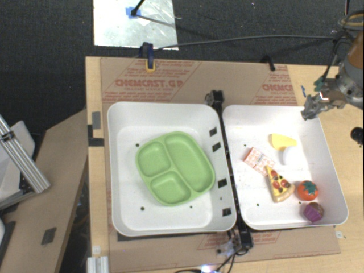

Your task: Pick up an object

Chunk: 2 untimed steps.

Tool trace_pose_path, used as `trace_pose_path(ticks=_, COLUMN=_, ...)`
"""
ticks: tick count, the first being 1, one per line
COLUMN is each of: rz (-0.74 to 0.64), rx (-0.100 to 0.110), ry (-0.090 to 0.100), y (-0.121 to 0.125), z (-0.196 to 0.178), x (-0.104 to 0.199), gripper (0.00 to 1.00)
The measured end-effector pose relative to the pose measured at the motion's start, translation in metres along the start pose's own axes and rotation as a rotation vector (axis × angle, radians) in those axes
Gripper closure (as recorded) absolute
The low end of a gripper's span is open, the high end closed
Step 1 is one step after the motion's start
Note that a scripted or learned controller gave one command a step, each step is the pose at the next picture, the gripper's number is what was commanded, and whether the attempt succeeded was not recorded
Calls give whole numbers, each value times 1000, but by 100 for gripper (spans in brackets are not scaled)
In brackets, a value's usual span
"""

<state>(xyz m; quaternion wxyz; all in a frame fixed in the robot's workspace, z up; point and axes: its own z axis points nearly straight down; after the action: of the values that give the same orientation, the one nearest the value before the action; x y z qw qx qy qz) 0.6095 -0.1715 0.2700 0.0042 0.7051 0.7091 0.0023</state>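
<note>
The right bin [318,135] holds several toy foods: a yellow cheese wedge [281,141], a red-and-white wrapped snack [257,158], a pizza slice [278,184], an orange tomato [307,191] and a purple piece [313,211]. My gripper [311,108] hangs at the bin's far right corner, above the rim, apart from all of them. Nothing shows between its fingers.
The left bin [122,152] holds a green divided plate [173,167]. A black clip strip [223,152] joins the two bins. A blue and yellow clamp [148,57] sits at the board's far edge, below a shiny sheet [136,16]. A metal rail [20,158] stands at the left.
</note>
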Motion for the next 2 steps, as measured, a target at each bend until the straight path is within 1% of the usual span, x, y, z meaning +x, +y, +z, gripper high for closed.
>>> trace_pose_path(ticks=1, rz=-4, rx=9, ry=5, y=-12, z=15, x=56, gripper=100)
trace_pose_path(ticks=2, rz=-3, rx=10, ry=5, y=-21, z=30, x=106, gripper=100)
